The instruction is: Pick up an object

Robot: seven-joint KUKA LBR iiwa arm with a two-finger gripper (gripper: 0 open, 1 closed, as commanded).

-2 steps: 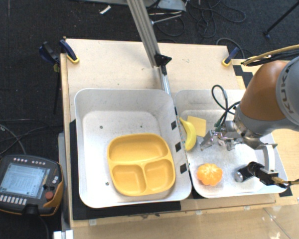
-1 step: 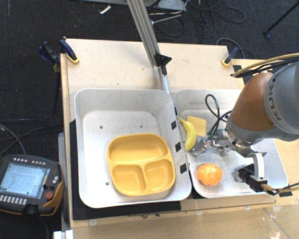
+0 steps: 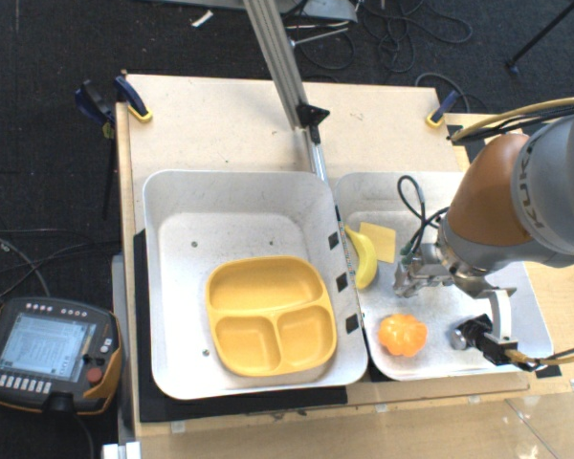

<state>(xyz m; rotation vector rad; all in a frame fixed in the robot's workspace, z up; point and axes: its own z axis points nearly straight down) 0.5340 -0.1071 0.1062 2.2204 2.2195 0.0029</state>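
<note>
ok, gripper (image 3: 413,277) hangs low in the right bin (image 3: 528,344), can't tell its state. banana (image 3: 364,259) just left of it, orange pepper (image 3: 402,335) below. i'd centre over one before closing.

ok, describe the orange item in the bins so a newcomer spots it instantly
Look in the right-hand white bin, the one under the arm. Near its front edge lies a small round orange pepper-like object. Its neighbours, the banana and flat yellow block, sit further back and are yellow.
</note>
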